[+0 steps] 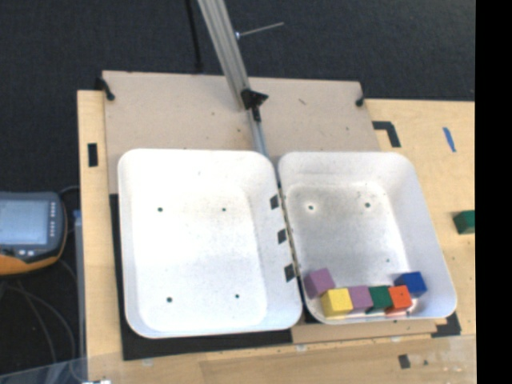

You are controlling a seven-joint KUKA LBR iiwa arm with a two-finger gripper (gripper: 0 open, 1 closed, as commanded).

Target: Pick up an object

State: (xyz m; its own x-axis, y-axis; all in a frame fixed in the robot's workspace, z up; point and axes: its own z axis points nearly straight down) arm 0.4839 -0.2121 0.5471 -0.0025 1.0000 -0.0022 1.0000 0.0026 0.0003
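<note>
We judge the blocks (362, 298) crowd the right bin's (344, 214) near wall because that corner catches them, leaving tight gaps for grasping.

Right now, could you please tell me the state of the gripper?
Gripper: its state cannot be told from the camera view; the blocks sit untouched in the right bin.

Handheld pendant (30, 232) left of the bench (240, 358)

A pale wooden bench (416, 134) stands on dark carpeted floor (80, 22), with a handheld control pendant (28, 230) at nine o'clock.
</note>
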